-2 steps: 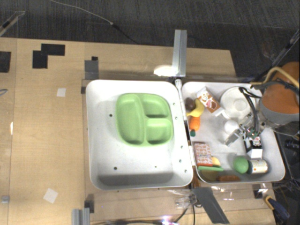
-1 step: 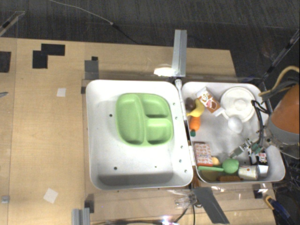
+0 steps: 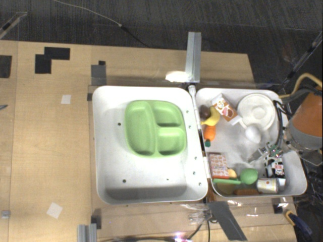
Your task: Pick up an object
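The gripper (image 3: 270,158) hangs low in the right bin (image 3: 298,185) (finger state I cannot tell). From the left: green divided plate (image 3: 154,127), carrot (image 3: 209,132), green ball (image 3: 248,176), white cup (image 3: 256,112).

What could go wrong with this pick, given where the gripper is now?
1. The gripper sits low near the right bin's wall; it may clip that wall.
2. Things crowd the bin's near edge: green ball, paper cup, small box. A grab may nudge neighbours or catch two.
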`<control>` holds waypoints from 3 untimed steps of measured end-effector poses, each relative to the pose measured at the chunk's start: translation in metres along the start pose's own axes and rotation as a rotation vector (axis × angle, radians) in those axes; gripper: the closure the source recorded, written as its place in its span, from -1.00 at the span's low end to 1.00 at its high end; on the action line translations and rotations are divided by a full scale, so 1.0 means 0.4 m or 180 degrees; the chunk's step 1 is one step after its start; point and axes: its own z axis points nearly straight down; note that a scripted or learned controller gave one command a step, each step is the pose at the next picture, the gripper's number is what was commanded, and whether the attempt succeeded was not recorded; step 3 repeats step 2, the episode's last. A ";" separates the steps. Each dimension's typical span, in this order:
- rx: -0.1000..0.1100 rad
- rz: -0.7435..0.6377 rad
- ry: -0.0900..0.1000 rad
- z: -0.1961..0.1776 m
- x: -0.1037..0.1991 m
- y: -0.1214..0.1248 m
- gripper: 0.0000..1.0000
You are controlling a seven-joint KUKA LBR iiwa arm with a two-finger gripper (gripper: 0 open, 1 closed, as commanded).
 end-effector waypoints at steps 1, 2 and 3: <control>-0.0035 -0.0023 -0.0045 -0.035 -0.008 0.010 1.00; 0.0010 0.0127 0.0011 -0.239 0.061 0.140 1.00; 0.0010 0.0127 0.0011 -0.239 0.061 0.140 1.00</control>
